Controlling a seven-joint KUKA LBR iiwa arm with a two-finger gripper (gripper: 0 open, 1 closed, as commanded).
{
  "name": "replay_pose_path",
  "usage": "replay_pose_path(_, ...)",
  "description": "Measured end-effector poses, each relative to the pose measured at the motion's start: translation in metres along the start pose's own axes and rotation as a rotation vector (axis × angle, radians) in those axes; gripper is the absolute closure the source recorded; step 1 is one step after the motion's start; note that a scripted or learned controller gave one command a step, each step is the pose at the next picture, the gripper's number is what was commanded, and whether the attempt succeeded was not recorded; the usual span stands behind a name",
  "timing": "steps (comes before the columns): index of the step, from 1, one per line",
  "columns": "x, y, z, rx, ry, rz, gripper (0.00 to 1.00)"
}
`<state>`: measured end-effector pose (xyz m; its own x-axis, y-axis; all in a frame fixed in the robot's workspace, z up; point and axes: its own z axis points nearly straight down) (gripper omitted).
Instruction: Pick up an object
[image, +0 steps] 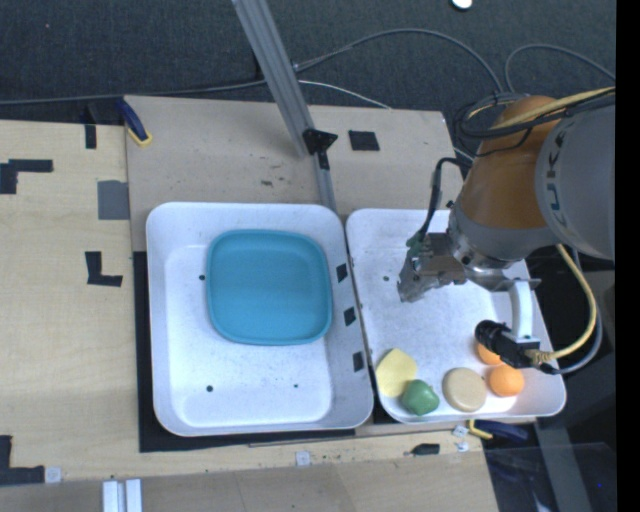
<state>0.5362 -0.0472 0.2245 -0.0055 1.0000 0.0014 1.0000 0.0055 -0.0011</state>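
Observation:
My gripper (410, 287) hangs over the middle of the right bin (375, 240), pointing down and to the left, with nothing visible between its fingers. Along that bin's front edge lie a yellow block (395, 369), a green piece (420, 398), a beige round piece (464, 389) and an orange ball (506, 381). Another orange piece (486, 352) lies partly hidden behind a black cable fitting. All of these sit well below and to the right of the gripper.
The left bin (170, 330) holds a blue square plate (268, 286). A slanted metal pole (290, 95) rises behind the bins. A black fitting with a yellow cable (510, 345) hangs over the right bin's front right corner.

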Motion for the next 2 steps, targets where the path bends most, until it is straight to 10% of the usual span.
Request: replay_pose_path(2,0.097,0.007,0.013,0.0,-0.001,0.001,1.0)
